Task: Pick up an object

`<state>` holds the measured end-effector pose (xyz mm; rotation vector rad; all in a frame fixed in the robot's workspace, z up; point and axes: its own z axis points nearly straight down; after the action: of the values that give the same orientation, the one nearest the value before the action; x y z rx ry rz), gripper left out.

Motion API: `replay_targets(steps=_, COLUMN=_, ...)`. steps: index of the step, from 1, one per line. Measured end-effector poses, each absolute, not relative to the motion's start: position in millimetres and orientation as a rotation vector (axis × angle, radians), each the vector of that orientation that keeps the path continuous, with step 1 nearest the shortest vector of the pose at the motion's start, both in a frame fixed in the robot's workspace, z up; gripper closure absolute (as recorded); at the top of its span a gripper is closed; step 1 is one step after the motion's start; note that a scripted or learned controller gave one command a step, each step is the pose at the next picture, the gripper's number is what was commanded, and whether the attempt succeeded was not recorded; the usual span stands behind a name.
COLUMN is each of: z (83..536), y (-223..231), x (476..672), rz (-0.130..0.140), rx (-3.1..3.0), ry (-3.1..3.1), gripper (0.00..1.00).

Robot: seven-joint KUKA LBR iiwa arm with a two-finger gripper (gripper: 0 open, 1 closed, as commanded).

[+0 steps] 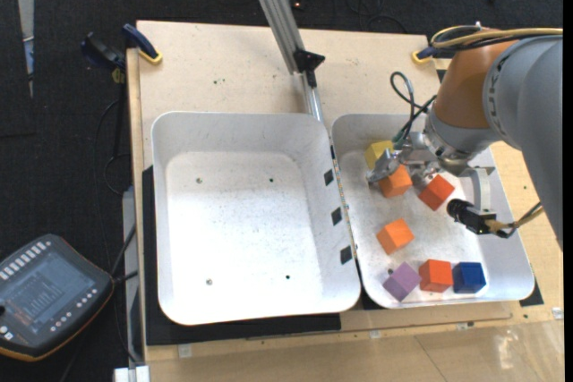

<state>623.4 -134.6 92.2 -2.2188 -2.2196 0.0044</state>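
Camera view: two-finger gripper [391, 167] low in right white bin [510, 273], over small orange block [395, 182] beside yellow block [378, 153]. Claw state cannot be told. No lift evident; pickup outstanding.

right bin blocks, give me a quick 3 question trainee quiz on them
1. True or false: the purple block lies in the right bin.
2. Which block sits rightmost in the front row? A) blue B) yellow C) purple
3. Fill in: the gripper is over the ___ bin.

Key: 1 true; 2 A, the blue block; 3 right.
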Motion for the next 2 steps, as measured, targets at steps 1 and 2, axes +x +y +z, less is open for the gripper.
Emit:
replay_targets(steps=1, z=105, y=-135, x=624.8, rz=-0.001, rx=-2.223, ry=-2.222, gripper=1.0)
replay_targets(steps=2, z=148, y=-132, x=624.5, rz=-0.004, rx=-2.223, ry=-2.226, gripper=1.0)
